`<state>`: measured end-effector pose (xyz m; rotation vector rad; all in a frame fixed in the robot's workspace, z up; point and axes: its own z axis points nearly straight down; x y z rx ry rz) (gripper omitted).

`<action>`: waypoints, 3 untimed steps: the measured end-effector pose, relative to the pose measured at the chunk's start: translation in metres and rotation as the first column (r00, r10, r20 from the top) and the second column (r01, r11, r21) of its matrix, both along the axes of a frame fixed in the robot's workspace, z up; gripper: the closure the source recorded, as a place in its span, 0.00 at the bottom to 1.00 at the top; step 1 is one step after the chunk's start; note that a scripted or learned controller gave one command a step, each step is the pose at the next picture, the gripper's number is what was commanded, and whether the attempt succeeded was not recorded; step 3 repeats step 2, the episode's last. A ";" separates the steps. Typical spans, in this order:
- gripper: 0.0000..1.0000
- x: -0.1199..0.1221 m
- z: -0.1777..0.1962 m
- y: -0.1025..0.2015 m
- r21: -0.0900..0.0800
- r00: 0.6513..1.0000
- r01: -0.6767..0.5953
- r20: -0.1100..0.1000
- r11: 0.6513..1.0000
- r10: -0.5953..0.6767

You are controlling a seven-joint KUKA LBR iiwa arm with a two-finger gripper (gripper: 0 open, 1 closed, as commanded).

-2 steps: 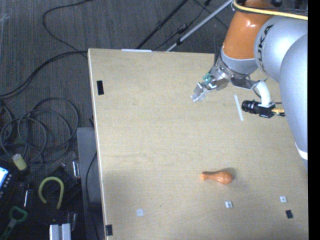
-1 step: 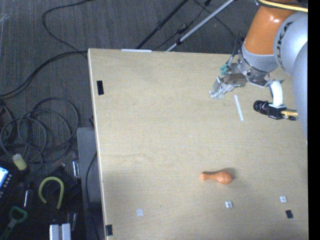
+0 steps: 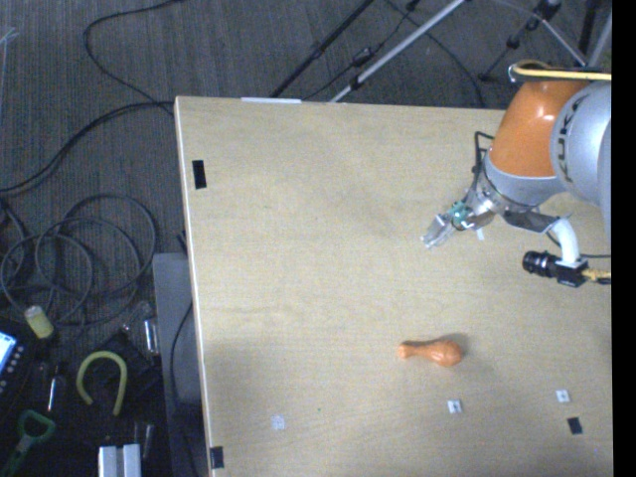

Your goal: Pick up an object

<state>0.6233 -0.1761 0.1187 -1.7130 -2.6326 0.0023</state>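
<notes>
1. Step in hand: approach, by judgement. Gripper (image 3: 444, 227) poised above bare bench (image 3: 298, 266), at right, beneath the orange band of the arm (image 3: 542, 137). Nothing seen between the fingers.
2. Hand state: fingers small and blurred at this size; whether apart or together, cannot tell.
3. Task's thing: one orange object (image 3: 432, 351), shaped like a small drumstick or gourd, lying flat on the bench, toward the lower right of the view. Well apart from the gripper, nearer the camera and roughly below it in the view.
4. Orientation: long axis nearly level across the view, tilted very slightly. Thick bulb end to the view's right, thin neck pointing to the view's left.
5. Next move, as judged: travel toward the object, then descent over it. Fingers best set across the short axis, closing on the bulb or just beside it, not along the length.
6. Risk, as judged: rounded body liable to roll or slip from a pinch placed on the narrow neck.
7. Object untouched; pick not yet made.
</notes>
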 end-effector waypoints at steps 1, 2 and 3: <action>1.00 0.046 0.066 0.049 0.000 0.999 0.034 0.002 0.999 -0.034; 1.00 0.045 0.058 0.012 0.000 0.999 0.054 0.002 0.999 -0.054; 1.00 0.045 0.058 0.012 0.000 0.999 0.054 0.002 0.999 -0.054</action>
